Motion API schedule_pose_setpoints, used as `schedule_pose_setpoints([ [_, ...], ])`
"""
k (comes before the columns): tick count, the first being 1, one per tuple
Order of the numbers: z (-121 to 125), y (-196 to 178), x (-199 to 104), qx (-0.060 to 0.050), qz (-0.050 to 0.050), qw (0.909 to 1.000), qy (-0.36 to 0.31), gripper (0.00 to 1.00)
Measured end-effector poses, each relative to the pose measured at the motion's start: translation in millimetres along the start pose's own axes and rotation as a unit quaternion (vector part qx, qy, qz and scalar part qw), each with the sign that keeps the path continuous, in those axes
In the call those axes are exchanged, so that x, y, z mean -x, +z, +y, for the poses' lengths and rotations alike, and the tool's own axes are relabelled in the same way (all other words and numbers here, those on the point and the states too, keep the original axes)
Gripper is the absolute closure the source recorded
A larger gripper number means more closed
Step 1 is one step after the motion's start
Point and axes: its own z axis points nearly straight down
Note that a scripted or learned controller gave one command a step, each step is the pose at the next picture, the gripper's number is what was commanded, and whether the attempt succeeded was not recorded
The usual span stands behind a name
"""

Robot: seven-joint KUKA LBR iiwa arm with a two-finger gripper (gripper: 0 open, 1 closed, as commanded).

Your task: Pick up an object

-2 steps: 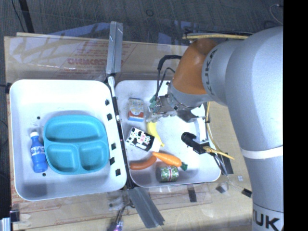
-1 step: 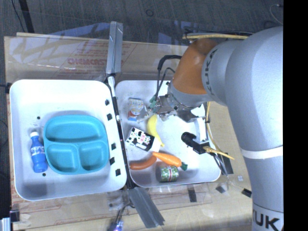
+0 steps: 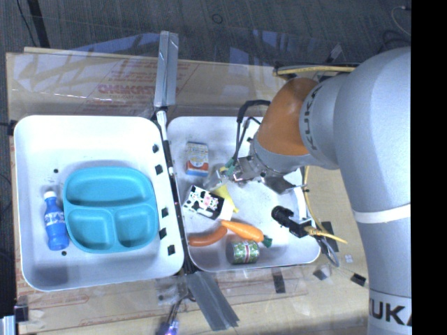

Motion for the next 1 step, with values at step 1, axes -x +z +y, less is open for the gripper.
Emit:
schedule_pose_setpoints([
  [1, 0.6, -10.2, 0.2, 0.0, 0.0, 1.0, -0.003, 1.0],
])
